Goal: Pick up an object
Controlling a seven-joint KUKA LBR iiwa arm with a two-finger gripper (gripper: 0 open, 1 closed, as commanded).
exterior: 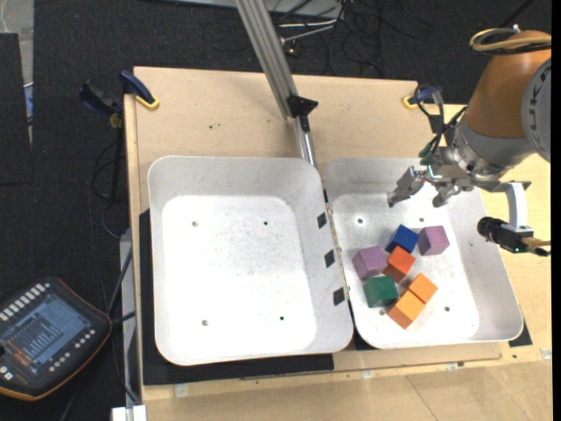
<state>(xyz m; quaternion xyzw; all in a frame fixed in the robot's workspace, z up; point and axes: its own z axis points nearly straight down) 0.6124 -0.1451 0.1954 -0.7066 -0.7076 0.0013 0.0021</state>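
Observation:
Several small blocks lie clustered in the right bin (491,323): a blue block (405,237), a purple block (433,239), a second purple block (370,260), an orange-red block (401,260), a green block (380,290) and two orange blocks (422,287) (405,309). My gripper (422,191) hangs above the far part of the right bin, just beyond the blocks. Its two fingers are spread apart with nothing between them.
The left bin (175,235) sits beside the right one on the wooden bench. A metal pole (267,46) slants down to the gap between the bins. Blue clamps (131,86) grip the bench's far corners. A teach pendant (44,331) lies at the lower left.

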